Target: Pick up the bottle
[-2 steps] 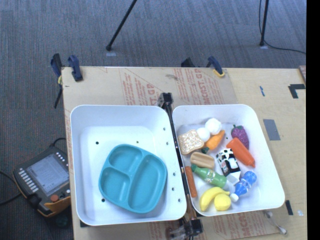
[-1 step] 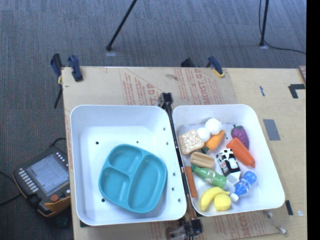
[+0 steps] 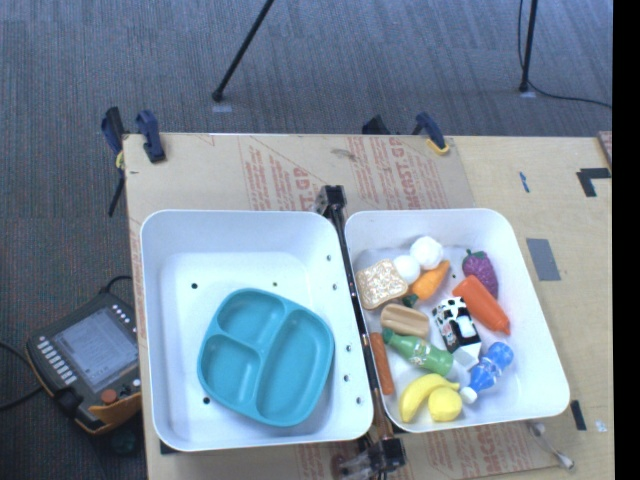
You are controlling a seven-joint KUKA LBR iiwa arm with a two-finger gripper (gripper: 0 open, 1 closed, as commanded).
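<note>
A small green bottle (image 3: 419, 348) lies on its side in the right bin (image 3: 530, 268), near the bin's middle, with its neck pointing left. A blue and white bottle (image 3: 484, 372) lies to its lower right, next to a yellow banana (image 3: 421, 392) and a lemon (image 3: 446, 404). A hot dog bun (image 3: 404, 319) sits just above the green bottle, and a black and white carton (image 3: 455, 323) lies to its upper right.
The right bin also holds a cracker (image 3: 381, 282), carrots (image 3: 482, 305), white eggs (image 3: 420, 256), a purple fruit (image 3: 480, 270) and a sausage (image 3: 381, 363). A teal divided plate (image 3: 266, 356) lies in the left bin (image 3: 180, 258). A pendant (image 3: 88, 363) sits at the bench's left.
</note>
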